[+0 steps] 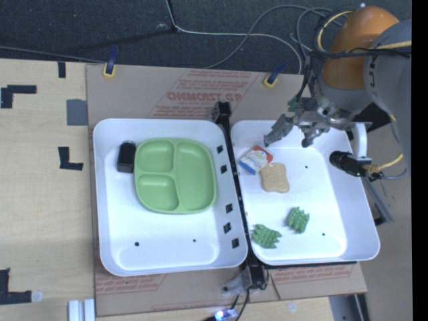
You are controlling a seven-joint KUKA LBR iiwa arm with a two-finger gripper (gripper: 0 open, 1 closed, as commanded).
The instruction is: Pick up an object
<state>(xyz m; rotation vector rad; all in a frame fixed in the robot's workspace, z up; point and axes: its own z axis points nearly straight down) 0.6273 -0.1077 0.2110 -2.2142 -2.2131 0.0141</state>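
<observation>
You see a grey KUKA arm (391, 59) with a rounded orange band (351, 42) above its wrist, thin yellow and black cables (321, 29) looping beside it, and a metallic grey two-finger gripper (293, 136) with slim dark fingers (275, 134).

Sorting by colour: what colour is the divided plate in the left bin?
Light green plate, seen in the camera view.
</observation>
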